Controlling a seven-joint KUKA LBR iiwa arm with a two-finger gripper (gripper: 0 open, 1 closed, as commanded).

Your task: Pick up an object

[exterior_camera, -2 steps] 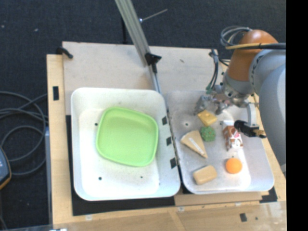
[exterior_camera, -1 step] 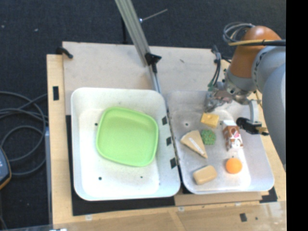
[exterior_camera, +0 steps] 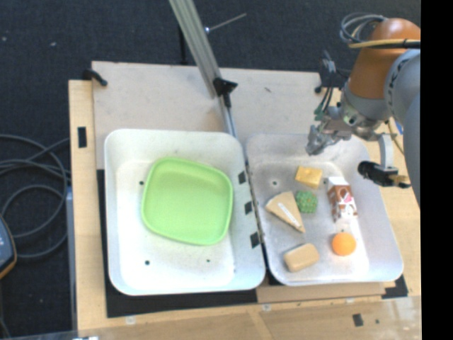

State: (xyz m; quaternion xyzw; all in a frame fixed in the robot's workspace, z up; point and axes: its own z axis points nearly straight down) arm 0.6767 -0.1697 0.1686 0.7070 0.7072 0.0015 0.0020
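Note:
The right bin (exterior_camera: 368, 264) holds several small items: a yellow cube (exterior_camera: 308, 175), a green broccoli piece (exterior_camera: 306, 202), a pale cheese wedge (exterior_camera: 285, 210), a tan bread piece (exterior_camera: 301, 256), an orange ball (exterior_camera: 343, 244) and a red and white carton (exterior_camera: 341, 198). My gripper (exterior_camera: 316, 144) hangs over the far edge of this bin, a little beyond the yellow cube. I see nothing in it. The grey arm with its orange band (exterior_camera: 375, 55) rises behind it to the right.
A light green square plate (exterior_camera: 187, 200) lies in the left bin (exterior_camera: 120, 261). A slanted metal pole (exterior_camera: 195, 37) with a black clamp (exterior_camera: 225, 87) crosses the bench behind the bins. Cables lie on the dark floor at left.

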